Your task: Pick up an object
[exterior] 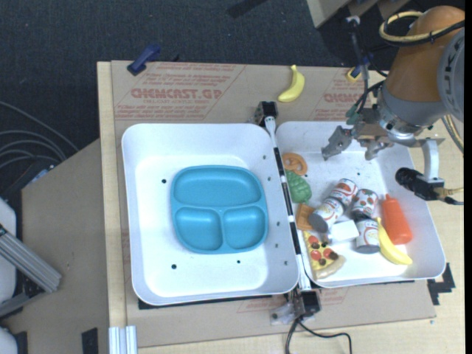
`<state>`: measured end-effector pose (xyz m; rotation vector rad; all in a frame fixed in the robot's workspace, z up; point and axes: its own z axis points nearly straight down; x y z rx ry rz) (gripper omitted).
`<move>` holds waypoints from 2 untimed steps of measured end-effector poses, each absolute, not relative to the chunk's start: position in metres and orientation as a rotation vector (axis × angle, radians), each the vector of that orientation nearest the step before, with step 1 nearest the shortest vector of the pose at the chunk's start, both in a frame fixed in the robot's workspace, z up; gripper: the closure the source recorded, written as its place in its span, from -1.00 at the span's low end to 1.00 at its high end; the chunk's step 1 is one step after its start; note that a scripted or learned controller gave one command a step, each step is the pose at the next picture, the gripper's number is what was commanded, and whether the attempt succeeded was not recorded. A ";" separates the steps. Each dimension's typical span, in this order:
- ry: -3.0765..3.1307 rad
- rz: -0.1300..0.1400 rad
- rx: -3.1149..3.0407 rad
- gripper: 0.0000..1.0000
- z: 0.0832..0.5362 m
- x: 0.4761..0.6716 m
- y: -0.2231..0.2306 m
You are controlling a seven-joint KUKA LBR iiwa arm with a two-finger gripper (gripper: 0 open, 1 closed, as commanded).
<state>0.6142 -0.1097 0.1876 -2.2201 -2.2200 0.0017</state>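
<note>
two white bins sit side by side on the table (184,94). the gripper (355,144) hovers over the far part of the right bin (435,253), fingers (331,147) spread open and gripping nothing. cans (345,195), an orange bottle (396,220), a banana (394,251) and a pizza slice (324,257) lie nearer, apart from it.

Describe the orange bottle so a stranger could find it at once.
Look in the right bin, the one crowded with toy food. Along its right side lies the orange bottle, above a yellow banana and beside the cans; it alone is solid orange.
</note>
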 end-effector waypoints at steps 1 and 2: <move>-2.222 0.001 -2.221 -1.00 0.091 0.659 -0.122; -2.225 -0.002 -2.222 1.00 0.102 0.660 -0.121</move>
